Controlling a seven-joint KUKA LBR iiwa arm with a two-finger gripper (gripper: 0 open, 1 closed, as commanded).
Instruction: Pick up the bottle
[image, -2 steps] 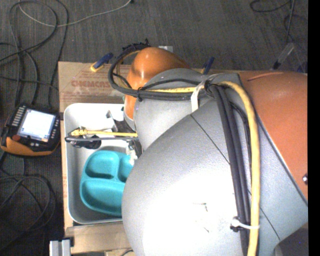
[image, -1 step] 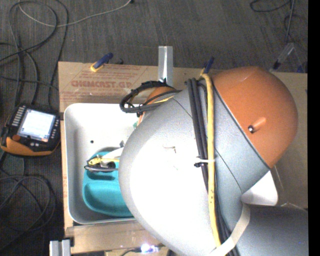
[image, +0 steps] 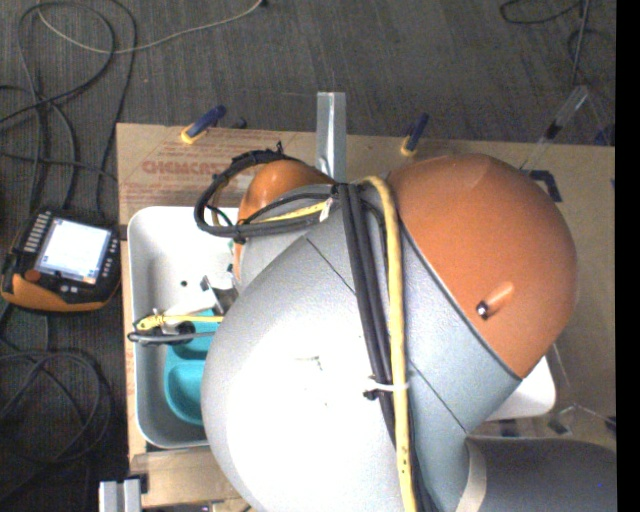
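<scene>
Arm (image: 330, 390): we see its grey body and orange band (image: 480, 250) filling most of the view, reaching from the right over both bins.
Gripper: hidden beneath the arm; we cannot tell its state.
Bottle: we cannot pick it out; much of the bin floor is covered by the arm.
Left bin (image: 150, 250): we see a teal object (image: 185, 385) low in it and a yellow-handled tool (image: 170, 322) lying above that.
Table (image: 150, 165): brown board carrying the bins.
Floor: a pendant (image: 65, 258) with a lit screen lies left of the table.
</scene>
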